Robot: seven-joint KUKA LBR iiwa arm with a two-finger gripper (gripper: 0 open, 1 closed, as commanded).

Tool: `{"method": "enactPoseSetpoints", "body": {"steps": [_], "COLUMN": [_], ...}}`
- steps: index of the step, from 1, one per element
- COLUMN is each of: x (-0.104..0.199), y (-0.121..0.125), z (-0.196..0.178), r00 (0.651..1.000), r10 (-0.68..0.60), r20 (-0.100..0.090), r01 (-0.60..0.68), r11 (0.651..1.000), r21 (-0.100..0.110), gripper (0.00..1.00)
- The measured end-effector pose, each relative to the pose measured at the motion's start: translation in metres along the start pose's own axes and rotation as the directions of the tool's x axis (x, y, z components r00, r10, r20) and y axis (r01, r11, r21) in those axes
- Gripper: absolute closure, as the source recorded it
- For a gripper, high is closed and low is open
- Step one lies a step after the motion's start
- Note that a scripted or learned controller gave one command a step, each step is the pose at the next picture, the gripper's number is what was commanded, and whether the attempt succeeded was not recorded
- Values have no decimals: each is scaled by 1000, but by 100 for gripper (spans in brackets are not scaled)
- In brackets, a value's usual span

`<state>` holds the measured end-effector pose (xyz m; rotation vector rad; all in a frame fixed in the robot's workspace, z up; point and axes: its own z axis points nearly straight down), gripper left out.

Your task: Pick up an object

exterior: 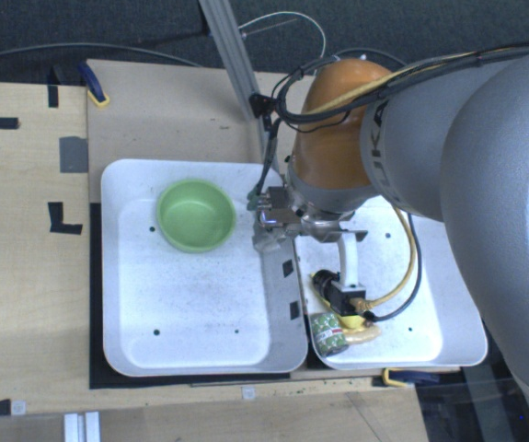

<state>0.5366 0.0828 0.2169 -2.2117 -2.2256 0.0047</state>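
A light green bowl [196,215] stands upright in the far part of the left bin [190,339]. In the near left corner of the right bin [430,339] lies a small green patterned object [329,333], with a yellowish item [363,334] touching its right side. My gripper [273,231] hangs under the orange wrist band, over the wall between the two bins and just right of the bowl. The arm's bulk hides its underside. Nothing shows held in it.
The grey arm covers most of the right bin. A slanted metal pole [232,44] rises behind the bins. A blue and yellow clamp [94,83] sits at the bench's far left corner. The bins' shared rims [287,302] run between the two.
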Motion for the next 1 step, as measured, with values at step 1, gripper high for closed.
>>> {"method": "enactPoseSetpoints", "body": {"steps": [1], "x": [-3], "y": [1], "z": [-1], "r00": [1000], "r10": [4], "r20": [1], "r01": [-4], "r11": [1000], "r21": [-2], "gripper": [0]}}
